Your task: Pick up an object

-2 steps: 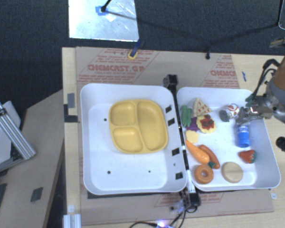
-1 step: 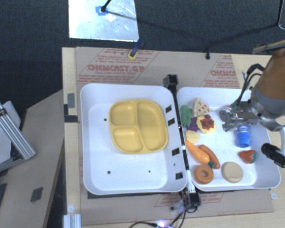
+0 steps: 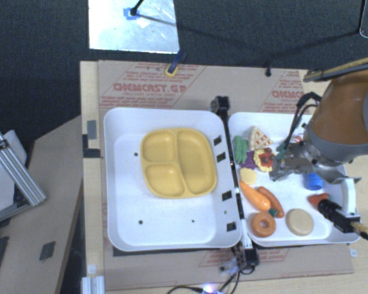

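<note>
I see the counter (image 3: 92, 164) carrying the left bin (image 3: 119, 225) with a yellow tray (image 3: 175, 163). In the right bin (image 3: 294, 122), toy food (image 3: 264, 159) lies just left of my hand (image 3: 281, 167); its grip state I cannot tell.

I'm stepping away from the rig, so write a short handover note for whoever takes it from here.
Pincer: low in the right bin, among the toy food near the pizza slice; nothing visibly held.
Right bin also holds a green vegetable, carrot, sausage, doughnut, tan bun and a blue piece.
Left bin holds the yellow divided plate.
Done: arm positioned over the pile.
Left: grasp one item and lift it.
</note>
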